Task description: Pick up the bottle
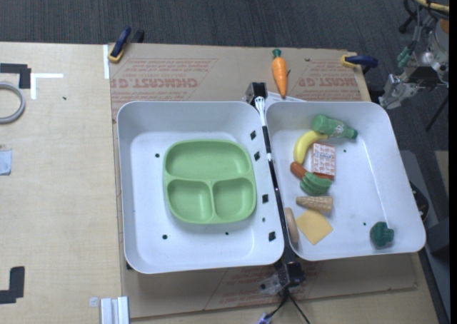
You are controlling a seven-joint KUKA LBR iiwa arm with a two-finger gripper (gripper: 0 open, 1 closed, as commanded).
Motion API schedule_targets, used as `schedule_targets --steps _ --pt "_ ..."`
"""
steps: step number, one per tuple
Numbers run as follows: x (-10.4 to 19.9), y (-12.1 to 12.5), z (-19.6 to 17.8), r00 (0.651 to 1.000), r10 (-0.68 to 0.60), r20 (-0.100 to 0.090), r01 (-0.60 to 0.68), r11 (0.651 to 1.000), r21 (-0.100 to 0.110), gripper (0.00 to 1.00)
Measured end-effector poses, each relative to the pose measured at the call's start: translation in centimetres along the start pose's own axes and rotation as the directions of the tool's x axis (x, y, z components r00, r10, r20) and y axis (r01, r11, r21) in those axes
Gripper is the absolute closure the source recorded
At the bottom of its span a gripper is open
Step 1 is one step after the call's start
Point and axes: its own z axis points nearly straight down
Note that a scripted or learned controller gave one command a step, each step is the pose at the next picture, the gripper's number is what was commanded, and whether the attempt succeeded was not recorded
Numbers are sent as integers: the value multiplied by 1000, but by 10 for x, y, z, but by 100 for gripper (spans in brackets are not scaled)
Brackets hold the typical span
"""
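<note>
Jaws: the gripper hangs at the far right, outside the bins and beyond the right bin's back corner; whether it is released or clenched cannot be told from this angle, and nothing shows in it.
Arm: the wrist above it is a cluster of metal and cabling, well apart from every item.
Bottle: the green bottle lies on its side at the back of the right bin, its cap end toward the right wall, just beside the top of the banana.
Handling: it looks like a small hollow plastic toy, so probably light, stiff and rather slick; lying down, it could roll when nudged.
Hold: the best grip seems to be across the wider body, jaws closing over the short axis, away from the narrow neck.
Neighbours: a red and white packet sits just in front of the bottle; below it come a green ridged piece, a cone and a cheese slice; a small dark green item rests at the front right corner.
Left bin: a green divided tray sits inside it.
Writing: the cardboard sheet on the worktop carries red print, seen upside down, too coarse to read with confidence; the packet's print is illegible.
Outside: a toy carrot lies on the cardboard behind the bins.
</note>
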Motion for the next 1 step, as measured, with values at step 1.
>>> schedule_targets --steps 1 --pt "-19 -3 54 981 -194 -2 194 981 2 100"
